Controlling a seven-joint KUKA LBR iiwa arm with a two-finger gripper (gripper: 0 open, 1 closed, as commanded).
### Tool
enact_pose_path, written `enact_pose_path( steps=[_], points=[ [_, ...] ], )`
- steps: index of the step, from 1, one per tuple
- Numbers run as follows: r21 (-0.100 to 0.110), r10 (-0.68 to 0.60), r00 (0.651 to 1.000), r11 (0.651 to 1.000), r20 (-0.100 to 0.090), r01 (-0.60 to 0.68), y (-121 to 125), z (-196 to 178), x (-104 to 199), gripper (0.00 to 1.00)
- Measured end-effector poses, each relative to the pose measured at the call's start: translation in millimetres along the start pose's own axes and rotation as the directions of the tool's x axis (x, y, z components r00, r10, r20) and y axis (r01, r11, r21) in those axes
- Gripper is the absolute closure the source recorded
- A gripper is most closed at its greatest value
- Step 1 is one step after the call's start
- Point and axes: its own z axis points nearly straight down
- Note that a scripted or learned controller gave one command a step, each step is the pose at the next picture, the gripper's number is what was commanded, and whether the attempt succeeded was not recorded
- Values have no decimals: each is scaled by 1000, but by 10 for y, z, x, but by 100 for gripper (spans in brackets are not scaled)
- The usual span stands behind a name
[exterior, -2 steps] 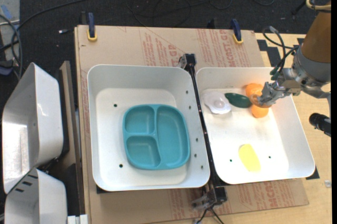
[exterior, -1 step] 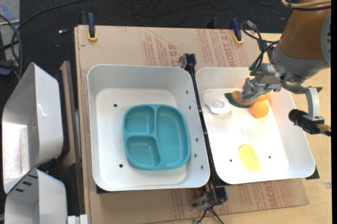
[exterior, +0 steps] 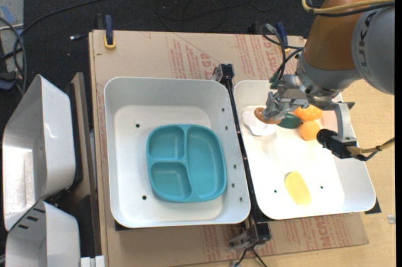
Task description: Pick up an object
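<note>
Claw low over the right bin's far-left corner, among small toys.

The claw (exterior: 274, 110) hangs right above a white-and-tan piece (exterior: 257, 120), which lies just to its left and underneath; whether the claw is wide or narrow I cannot tell. Beside it, to the right: two orange pieces (exterior: 309, 121) and one dark green piece (exterior: 290, 122). One yellow piece (exterior: 297, 188) lies well apart, nearer the camera. Left bin (exterior: 119, 134): one teal divided plate (exterior: 186, 163).

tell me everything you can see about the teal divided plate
The teal divided plate lies flat in the middle of the left white bin, turned slightly askew. It looks like smooth moulded plastic, a rounded rectangle with three compartments: two smaller ones on the left, one long one on the right. Only the bin floor touches it.
</note>
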Motion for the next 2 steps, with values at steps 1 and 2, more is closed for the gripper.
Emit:
enact_pose_path(
  steps=[1, 2],
  points=[
    [0, 1, 1000, 1000, 0, -1, -28, 75, 510, 100],
    [-4, -1, 1000, 1000, 0, 1, 70, -25, 1031, 100]
  ],
)
